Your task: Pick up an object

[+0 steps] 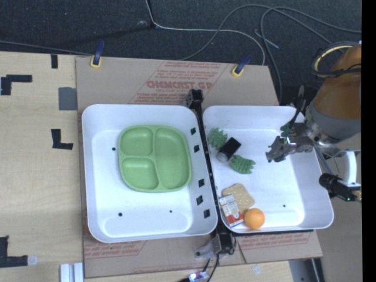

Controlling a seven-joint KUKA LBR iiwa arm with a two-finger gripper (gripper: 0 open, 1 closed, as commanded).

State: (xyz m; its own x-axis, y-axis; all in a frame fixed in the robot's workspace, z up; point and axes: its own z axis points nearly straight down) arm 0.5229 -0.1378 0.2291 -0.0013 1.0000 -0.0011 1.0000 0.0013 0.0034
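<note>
The dark pincer (277, 153) hangs over the right white bin (294, 216); whether it is apart or together cannot be told. A round orange fruit (254, 218) lies near the bin's near edge, well apart from it.

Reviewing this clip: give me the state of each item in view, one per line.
Gripper: over the right bin, nothing seen held.
Green tray: flat in the left bin.
Orange: resting at the right bin's near edge.
Cracker: lying flat.
Red packet: lying beside the cracker.
</note>
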